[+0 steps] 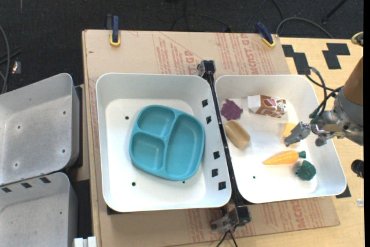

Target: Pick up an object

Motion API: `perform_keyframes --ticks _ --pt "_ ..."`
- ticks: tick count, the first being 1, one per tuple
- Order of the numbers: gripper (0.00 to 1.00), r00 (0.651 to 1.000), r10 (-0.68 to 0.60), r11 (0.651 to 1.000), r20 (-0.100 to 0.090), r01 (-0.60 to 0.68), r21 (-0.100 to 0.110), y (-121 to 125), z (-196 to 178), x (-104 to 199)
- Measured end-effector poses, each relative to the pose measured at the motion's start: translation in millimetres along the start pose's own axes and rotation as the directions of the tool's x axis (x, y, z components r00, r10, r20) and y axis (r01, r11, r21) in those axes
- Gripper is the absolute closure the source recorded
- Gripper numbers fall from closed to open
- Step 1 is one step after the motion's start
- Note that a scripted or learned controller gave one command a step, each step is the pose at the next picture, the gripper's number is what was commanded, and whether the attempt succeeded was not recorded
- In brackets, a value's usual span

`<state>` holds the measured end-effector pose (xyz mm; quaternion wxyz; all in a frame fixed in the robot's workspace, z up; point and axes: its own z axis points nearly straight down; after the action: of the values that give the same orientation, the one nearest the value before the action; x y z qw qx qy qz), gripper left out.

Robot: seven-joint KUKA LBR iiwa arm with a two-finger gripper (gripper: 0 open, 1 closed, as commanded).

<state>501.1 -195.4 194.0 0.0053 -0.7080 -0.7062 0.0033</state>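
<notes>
Gripper [299,133] sits low in right white bin [272,196] near its right edge, fingers spread, nothing grasped. A yellow block [288,129] lies just beside it; orange plastic carrot [282,158] nearby.

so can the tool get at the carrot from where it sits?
Probably yes. The tool hangs just above the carrot, which lies flat on the bin floor with nothing on top; the green toy sits close at its right end.
</notes>
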Motion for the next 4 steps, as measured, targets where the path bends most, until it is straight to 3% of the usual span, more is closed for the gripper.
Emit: perform_keyframes --ticks 1,3,4 --pt "0.0 1.0 -0.003 1.0 0.003 0.003 -0.012 3 -6 0" --pt "0.0 1.0 -0.001 1.0 0.004 0.001 -0.011 2 85 -8" --pt "0.0 1.0 -0.002 1.0 0.011 0.003 -0.028 7 96 -10"
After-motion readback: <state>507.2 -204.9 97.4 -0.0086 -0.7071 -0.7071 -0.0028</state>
